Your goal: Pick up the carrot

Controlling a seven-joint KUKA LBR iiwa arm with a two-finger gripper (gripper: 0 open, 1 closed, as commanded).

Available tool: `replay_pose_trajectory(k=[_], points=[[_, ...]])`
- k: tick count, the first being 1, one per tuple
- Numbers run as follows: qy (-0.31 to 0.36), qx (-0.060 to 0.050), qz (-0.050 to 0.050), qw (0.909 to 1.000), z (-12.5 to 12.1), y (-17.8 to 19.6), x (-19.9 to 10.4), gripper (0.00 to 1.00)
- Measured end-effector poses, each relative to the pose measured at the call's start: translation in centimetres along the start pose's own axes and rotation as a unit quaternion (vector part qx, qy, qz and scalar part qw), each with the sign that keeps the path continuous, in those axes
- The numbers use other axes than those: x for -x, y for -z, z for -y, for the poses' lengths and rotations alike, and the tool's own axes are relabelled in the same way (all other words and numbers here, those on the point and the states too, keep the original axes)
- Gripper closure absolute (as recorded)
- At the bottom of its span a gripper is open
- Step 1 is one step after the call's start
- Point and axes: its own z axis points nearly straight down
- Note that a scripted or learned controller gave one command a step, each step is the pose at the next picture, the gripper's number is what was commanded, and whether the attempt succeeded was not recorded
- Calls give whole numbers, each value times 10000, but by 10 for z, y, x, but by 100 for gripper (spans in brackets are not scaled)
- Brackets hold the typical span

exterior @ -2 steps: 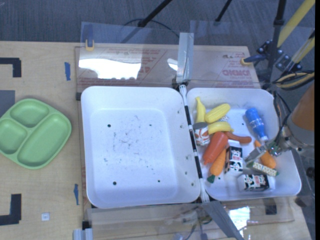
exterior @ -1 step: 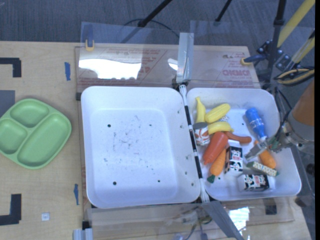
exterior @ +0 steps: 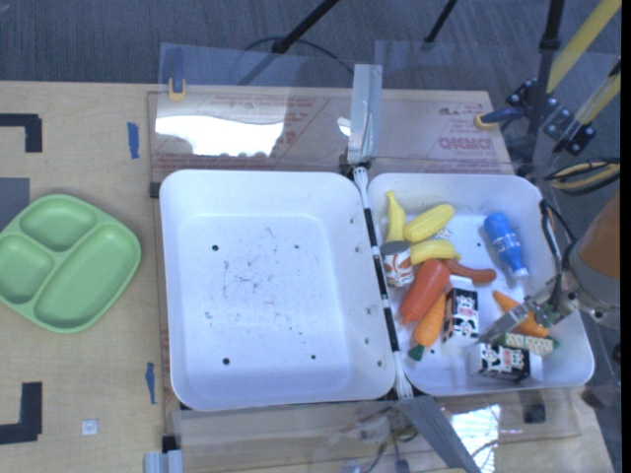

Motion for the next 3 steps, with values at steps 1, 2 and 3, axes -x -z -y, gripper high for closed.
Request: replay_pose_trajectory(k=[1, 2, 3], points=[[1415, -55, 13, 9899, -58, -2, 14, 0], [1394, -44, 13, 9902, -59, 6, 15, 100], [1377, -44, -1, 9905, -58, 12, 15, 100]])
